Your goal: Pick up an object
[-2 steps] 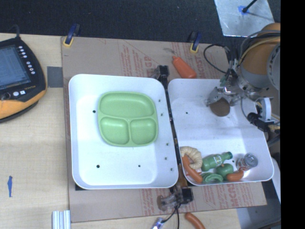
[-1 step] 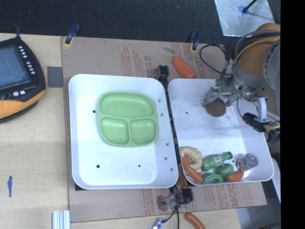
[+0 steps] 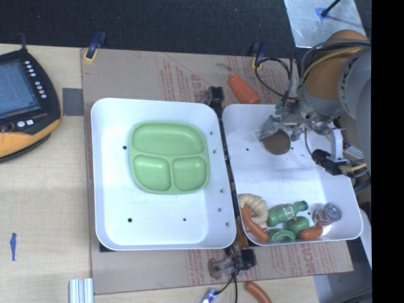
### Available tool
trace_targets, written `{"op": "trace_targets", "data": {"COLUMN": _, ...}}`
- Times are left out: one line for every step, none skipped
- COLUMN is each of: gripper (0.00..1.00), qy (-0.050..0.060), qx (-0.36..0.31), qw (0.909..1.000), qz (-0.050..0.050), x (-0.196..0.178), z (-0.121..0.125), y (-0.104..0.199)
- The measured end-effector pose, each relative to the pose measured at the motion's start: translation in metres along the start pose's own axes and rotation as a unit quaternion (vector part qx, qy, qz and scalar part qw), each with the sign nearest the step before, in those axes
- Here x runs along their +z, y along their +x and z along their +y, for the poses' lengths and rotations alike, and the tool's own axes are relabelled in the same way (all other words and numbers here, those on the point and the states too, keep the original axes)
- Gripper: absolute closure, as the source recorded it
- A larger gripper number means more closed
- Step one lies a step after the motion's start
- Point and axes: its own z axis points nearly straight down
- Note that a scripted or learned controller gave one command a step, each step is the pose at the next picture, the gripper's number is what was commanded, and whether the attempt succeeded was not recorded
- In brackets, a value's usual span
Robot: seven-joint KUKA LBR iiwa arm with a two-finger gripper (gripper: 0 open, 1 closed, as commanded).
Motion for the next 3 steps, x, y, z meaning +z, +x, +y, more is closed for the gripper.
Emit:
{"op": "trace_targets", "data": {"gripper": 0.00, "qy": 0.001, "qx": 0.000, "qw": 1.0000, "qz": 0.000, "x": 0.000, "z": 0.000, "y": 0.033}}
{"op": "trace_targets", "data": {"gripper": 1.00, "qy": 0.001, "qx": -0.001, "qw": 1.0000, "qz": -0.001, "x": -0.011, "z": 0.001, "y": 0.031}}
{"op": "trace_targets", "data": {"gripper": 1.00, "qy": -0.002, "qx": 0.001, "qw": 1.0000, "qz": -0.001, "x": 0.001, "z": -0.077, "y": -0.008}}
